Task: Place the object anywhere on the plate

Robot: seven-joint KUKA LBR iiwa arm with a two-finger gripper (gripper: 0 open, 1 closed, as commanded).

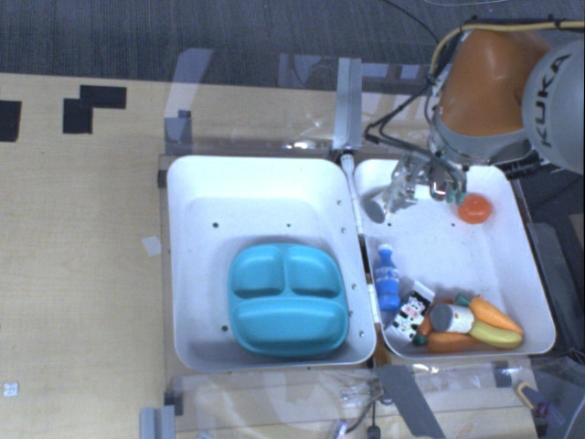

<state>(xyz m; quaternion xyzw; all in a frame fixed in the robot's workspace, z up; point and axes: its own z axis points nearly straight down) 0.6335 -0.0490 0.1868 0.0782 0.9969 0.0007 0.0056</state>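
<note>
Two white bins: one blue plate (288,298) in the left; right bin's (535,273) near edge holds one bottle (387,280), two carrots, one banana. Gripper (402,190) hovers over open floor, grip unclear

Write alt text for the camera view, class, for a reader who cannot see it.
A grey and orange robot arm's gripper hovers over the right bin, which holds a blue bottle, an orange ball, a carrot and other toys. The left bin holds a blue divided plate.
</note>
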